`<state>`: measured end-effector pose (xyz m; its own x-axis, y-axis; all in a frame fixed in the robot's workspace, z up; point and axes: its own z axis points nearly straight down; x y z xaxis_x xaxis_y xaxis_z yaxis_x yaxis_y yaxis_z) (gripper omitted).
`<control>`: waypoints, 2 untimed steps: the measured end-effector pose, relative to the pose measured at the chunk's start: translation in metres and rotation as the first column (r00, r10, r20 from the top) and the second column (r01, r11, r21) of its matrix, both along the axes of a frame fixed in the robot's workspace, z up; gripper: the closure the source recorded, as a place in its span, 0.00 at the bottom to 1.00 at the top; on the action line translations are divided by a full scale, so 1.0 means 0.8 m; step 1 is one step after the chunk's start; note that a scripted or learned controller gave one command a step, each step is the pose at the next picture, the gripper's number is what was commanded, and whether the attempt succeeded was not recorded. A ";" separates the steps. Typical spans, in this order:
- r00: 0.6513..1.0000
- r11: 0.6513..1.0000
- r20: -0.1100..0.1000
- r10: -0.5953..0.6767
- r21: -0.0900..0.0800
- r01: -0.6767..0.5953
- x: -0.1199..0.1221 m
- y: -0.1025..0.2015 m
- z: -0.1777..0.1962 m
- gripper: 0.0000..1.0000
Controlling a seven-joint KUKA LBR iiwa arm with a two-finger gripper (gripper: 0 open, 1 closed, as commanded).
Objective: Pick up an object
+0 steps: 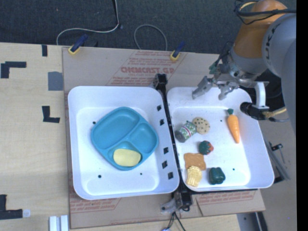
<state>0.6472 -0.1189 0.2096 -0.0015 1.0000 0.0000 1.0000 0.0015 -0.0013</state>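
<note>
Gripper [214,91] hangs open and empty over the right bin's [257,177] far edge; crowded toys risk a miss.

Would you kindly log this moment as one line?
gripper: open, holding nothing | above right bin far edge | carrot untouched

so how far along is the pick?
Nothing picked yet. The gripper hangs open over the back of the right bin, nothing between its fingers. The carrot, cookie and can all lie in the bin. Descent, grasp and lift remain.
</note>
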 end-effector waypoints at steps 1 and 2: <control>1.000 1.000 0.004 0.000 -0.004 0.000 -0.070 0.010 -0.153 0.00; 1.000 1.000 0.008 0.001 -0.004 -0.001 0.000 0.026 -0.150 0.00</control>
<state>0.6474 -0.0980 0.0896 -0.0025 1.0000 -0.0042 1.0000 0.0025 0.0070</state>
